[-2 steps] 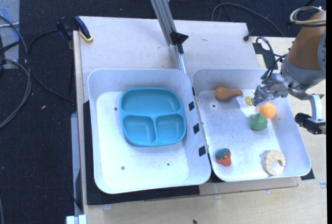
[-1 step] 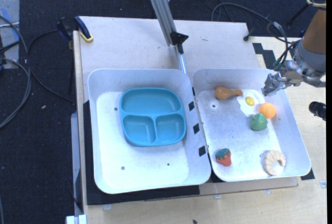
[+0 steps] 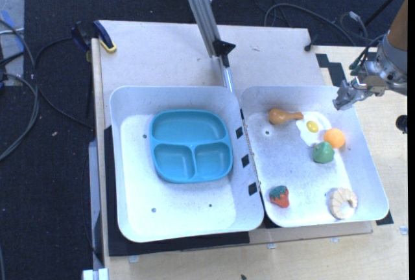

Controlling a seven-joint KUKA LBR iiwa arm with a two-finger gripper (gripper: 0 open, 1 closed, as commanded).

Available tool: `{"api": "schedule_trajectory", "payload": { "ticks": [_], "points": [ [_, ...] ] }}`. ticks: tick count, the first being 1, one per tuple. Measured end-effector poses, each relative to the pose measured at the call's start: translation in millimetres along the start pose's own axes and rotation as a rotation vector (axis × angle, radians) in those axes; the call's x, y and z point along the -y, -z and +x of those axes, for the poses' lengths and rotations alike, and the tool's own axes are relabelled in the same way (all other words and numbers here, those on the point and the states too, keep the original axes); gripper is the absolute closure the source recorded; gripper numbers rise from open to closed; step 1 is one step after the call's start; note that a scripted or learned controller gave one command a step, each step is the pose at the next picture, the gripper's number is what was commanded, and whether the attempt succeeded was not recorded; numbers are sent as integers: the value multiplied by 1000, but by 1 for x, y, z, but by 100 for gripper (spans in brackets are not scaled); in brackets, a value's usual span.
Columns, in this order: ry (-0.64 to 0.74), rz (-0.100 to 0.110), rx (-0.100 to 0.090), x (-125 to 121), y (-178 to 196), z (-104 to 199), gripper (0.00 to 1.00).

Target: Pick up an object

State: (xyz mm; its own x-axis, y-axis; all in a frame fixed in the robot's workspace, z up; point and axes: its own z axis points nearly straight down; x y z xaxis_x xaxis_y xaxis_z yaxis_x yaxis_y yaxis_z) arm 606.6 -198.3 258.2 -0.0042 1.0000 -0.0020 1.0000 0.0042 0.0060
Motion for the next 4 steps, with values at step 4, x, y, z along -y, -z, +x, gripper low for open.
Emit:
{"api": "schedule_trajectory", "payload": {
  "ticks": [4],
  "points": [
    [3, 10, -3, 67, -31, 218, 100]
  ]
}}
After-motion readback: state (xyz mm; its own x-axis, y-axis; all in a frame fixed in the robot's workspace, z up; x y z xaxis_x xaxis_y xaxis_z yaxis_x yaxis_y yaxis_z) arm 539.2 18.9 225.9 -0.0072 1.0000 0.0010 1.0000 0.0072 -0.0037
